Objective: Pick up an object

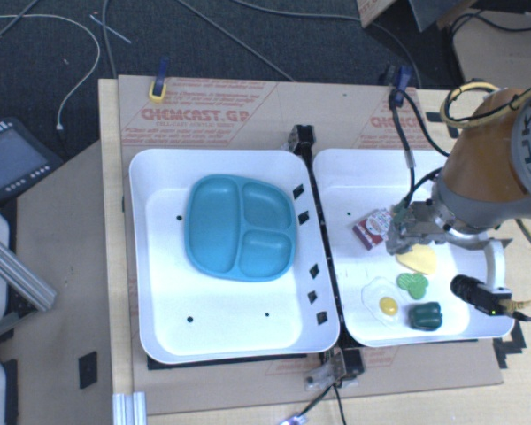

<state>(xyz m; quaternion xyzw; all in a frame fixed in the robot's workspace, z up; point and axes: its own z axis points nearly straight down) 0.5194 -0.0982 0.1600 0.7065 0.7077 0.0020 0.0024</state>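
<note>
In the right bin (354, 171) lie several small items: a red and white packet (370, 230), a pale yellow piece (419, 259), a green leafy toy (413, 284), a fried egg toy (385, 305) and a dark green pepper (426, 316). My gripper (408, 231) hangs low over this bin, right beside the packet and just above the yellow piece. The wrist body hides the fingertips. A blue divided plate (241, 227) lies in the left bin (159, 264).
A black divider with clips (311, 228) runs between the two bins. The arm's grey and orange body (487, 171) covers the right bin's far right side. Cables (407, 131) run down to the wrist. A black fitting (478, 295) sits at the bin's right edge.
</note>
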